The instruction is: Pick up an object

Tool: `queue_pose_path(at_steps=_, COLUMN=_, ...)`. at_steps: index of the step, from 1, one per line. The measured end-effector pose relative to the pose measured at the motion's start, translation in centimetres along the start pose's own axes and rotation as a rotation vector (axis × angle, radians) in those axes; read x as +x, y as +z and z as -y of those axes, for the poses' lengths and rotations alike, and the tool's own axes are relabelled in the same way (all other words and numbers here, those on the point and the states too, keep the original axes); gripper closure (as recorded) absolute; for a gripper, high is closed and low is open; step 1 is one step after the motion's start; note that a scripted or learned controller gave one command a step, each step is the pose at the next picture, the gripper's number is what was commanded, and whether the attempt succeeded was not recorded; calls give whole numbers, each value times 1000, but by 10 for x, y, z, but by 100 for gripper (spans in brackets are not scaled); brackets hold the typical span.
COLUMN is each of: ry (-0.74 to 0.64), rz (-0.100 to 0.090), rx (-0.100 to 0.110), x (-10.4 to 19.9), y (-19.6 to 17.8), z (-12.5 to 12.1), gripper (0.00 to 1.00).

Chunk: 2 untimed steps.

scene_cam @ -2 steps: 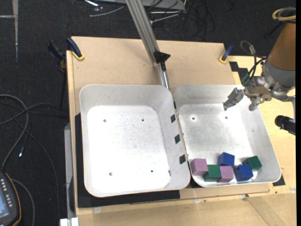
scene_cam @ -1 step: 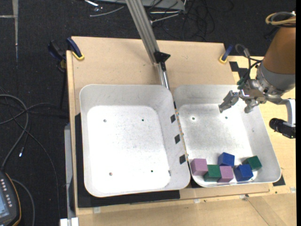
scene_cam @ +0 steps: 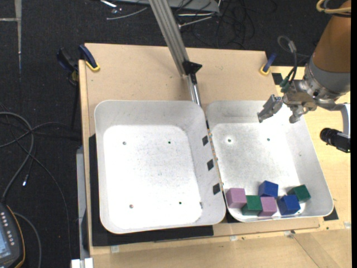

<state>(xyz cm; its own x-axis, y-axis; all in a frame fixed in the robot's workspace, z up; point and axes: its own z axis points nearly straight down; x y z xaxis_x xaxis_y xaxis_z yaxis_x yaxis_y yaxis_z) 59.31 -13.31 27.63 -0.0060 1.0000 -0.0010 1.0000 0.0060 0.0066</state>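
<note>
On a tan wooden bench (scene_cam: 139, 77) seen from above at a slant, two shallow white plastic bins sit side by side, their inner rims touching along the middle. Left of centre, the larger left bin (scene_cam: 111, 121) shows a speckled white floor. To its right, the right bin (scene_cam: 312, 166) holds a cluster of small cubes crowded along its near edge. From left to right these are a light purple cube (scene_cam: 236, 197), a dark green cube (scene_cam: 253, 204), a second light purple cube (scene_cam: 268, 205), a blue cube (scene_cam: 268, 188) just behind them, another blue cube (scene_cam: 288, 204), and a second dark green cube (scene_cam: 301, 192) nearest the bin's right wall. The cubes are touching or very nearly touching one another.

At the upper right, the grey robot arm with its orange band (scene_cam: 334, 38) reaches in, and its two-finger gripper (scene_cam: 283, 110) hovers over the far right corner of the right bin, well apart from the cubes. Its two fingers appear spread, with nothing between them, though the angle makes the gap hard to judge. A slanted grey metal pole (scene_cam: 167, 27) rises from the bench behind the bins. Black cables lie on the dark floor around the bench.
</note>
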Motion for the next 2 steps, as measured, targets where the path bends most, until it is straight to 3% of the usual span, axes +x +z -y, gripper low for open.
queue_pose_path(at_steps=1, ry=9, rz=0, rx=11, x=-47, y=92, z=-39, gripper=0)
queue_pose_path(at_steps=2, ry=6, rz=1, rx=6, x=-46, y=86, z=-40, gripper=0)
